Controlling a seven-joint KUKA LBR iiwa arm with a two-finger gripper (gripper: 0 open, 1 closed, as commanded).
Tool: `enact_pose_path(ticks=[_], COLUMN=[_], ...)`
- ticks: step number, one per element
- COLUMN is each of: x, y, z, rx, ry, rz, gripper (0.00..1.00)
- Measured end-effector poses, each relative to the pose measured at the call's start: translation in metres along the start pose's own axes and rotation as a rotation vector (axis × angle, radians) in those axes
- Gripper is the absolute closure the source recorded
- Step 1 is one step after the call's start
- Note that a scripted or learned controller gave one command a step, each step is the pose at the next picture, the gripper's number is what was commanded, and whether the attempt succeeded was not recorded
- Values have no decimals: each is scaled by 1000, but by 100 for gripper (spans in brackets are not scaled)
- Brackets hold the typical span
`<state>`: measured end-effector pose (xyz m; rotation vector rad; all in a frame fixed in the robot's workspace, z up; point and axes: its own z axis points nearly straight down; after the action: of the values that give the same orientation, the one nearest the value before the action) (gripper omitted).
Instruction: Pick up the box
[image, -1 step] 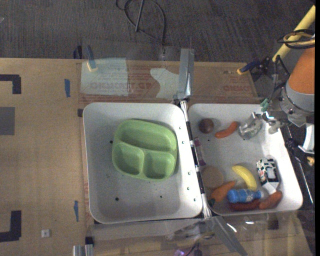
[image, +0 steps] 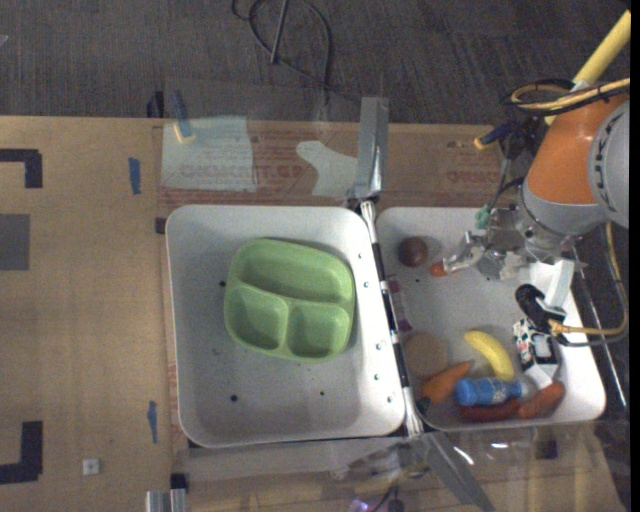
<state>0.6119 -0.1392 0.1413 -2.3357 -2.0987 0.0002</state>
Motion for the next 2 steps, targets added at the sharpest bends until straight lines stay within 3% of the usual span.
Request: enact_pose_path(ticks=[1,2], x=[39,42], y=[54,58], z=[43,30], rx=[-10,-21], ry=[-8,-6], rz=[-37,-42], gripper=[0,100])
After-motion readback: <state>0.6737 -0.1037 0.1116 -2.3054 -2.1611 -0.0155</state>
